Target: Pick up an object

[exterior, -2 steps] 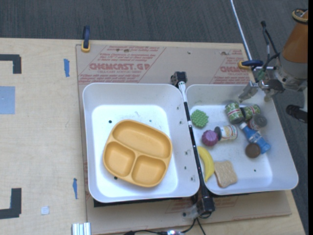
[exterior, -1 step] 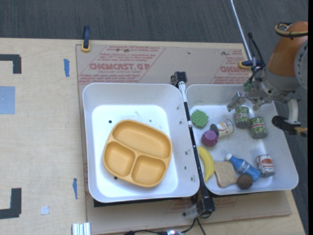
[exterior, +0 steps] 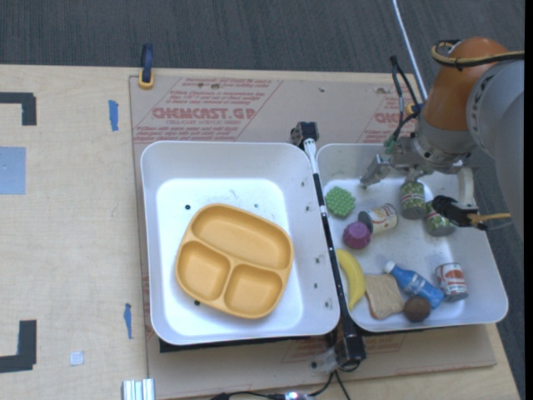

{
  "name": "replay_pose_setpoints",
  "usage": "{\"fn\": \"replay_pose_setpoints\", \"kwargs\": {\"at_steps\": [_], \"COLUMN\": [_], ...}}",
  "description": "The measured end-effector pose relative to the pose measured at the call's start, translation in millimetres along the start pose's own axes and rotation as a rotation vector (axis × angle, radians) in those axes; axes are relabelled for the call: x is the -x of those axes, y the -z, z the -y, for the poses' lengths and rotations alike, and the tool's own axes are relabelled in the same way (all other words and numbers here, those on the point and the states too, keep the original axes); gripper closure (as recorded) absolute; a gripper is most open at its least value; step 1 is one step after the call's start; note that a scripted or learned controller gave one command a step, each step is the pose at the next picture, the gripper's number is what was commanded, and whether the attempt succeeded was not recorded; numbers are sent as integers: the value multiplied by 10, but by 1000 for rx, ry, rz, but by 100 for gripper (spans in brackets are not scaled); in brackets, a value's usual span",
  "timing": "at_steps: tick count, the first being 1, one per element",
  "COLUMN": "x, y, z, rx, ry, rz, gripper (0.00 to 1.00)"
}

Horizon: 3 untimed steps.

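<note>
While beside toys, yellow tray alone.

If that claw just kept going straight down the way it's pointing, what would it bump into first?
Most likely the green-labelled can standing in the right bin; the gripper hangs roughly above it. Depth is hard to judge from this slant, so it might just reach the bin floor beside the can.
</note>
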<state>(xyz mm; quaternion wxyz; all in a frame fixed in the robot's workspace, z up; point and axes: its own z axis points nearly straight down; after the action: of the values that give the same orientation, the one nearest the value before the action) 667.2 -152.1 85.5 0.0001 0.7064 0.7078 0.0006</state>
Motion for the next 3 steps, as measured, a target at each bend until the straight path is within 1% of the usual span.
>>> {"fn": "replay_pose_setpoints", "kwargs": {"at_steps": [1, 2, 3], "x": [-523, -196, -608], "y": [3, 14, 19], "z": [176, 1518, 1610], "rx": [-1, 1, 8], "ry": [0, -4, -1], "rz": [0, 3, 2], "gripper": [0, 0, 0]}}
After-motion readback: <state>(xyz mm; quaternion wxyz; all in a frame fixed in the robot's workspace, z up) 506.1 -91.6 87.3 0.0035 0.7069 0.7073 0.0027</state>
